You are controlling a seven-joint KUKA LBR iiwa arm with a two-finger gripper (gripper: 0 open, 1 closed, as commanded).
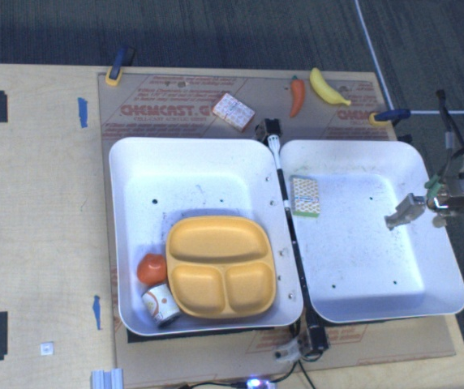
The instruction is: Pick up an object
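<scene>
Lettering in red runs across the brown board (175,104) under the bins; we read "CHEMCAST" near its upper edge, and the same print shows again, cut short, at the upper right. The rest of the writing is too small for us to make out.

We see the gripper (402,211) over the right part of the right bin (378,298), reaching in from the right. Whether its fingers are spread or closed we cannot tell, as they appear as one small grey shape; nothing shows between them.

We find a small green-and-white patterned sponge (306,195) in that same bin, against its left wall, well apart from the fingers and to their left.

In the left bin (191,160) we see a yellow divided tray (220,264) with three compartments. Just beside its left edge lies a red-orange round object (152,268), and below that a small white can with orange marks (160,304), tilted; its label is unreadable.

On the board behind the bins we see a patterned square block (233,111), a red pepper (297,97) and a yellow banana (327,87), the last two near each other. A blue and yellow clamp (118,63) grips the board's upper left corner. The arm is cut off by the right edge.
</scene>
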